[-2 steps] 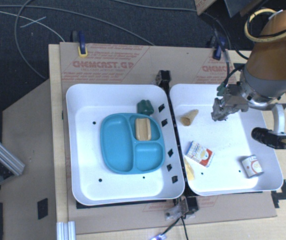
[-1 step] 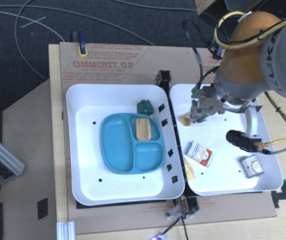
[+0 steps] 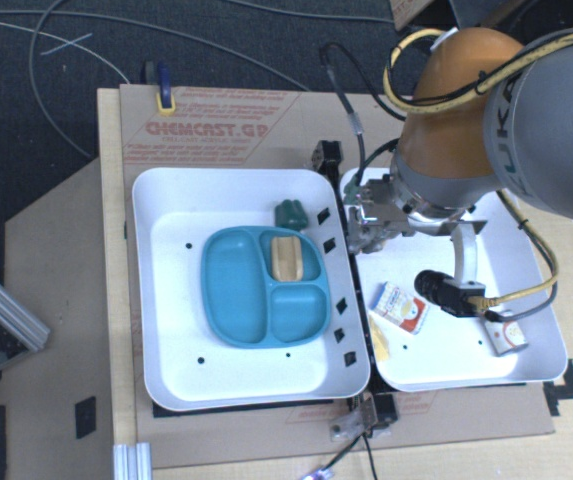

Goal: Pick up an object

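Dark carpet surrounds the worktop (image 3: 216,128). The tool (image 3: 366,223) hangs over the right bin's (image 3: 536,358) left edge; I cannot tell its state. A small carton (image 3: 400,307) lies nearby.

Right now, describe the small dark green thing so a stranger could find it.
Start at the left bin, which holds a blue tray. The green object sits just beyond the tray's far edge, by the dividing wall. It is dark green, unlike the tan block in the tray.
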### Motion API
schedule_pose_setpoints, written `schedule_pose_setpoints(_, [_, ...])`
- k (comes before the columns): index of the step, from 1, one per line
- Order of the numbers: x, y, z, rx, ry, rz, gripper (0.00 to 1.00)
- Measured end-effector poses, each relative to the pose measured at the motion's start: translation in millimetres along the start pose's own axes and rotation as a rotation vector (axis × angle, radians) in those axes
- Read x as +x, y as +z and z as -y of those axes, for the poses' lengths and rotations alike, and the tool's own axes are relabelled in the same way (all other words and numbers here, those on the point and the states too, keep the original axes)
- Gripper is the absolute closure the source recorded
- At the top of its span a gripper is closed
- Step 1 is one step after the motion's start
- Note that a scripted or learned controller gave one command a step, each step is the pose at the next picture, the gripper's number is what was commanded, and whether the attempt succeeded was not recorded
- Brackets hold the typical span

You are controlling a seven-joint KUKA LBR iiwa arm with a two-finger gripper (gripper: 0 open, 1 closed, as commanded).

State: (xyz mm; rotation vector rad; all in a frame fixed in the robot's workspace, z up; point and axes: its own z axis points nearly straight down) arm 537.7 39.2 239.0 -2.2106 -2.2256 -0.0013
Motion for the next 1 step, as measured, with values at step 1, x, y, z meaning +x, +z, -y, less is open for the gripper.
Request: schedule_pose_setpoints(1, [52.2,10.7,15.0,0.002,0.002,0.002,1.0])
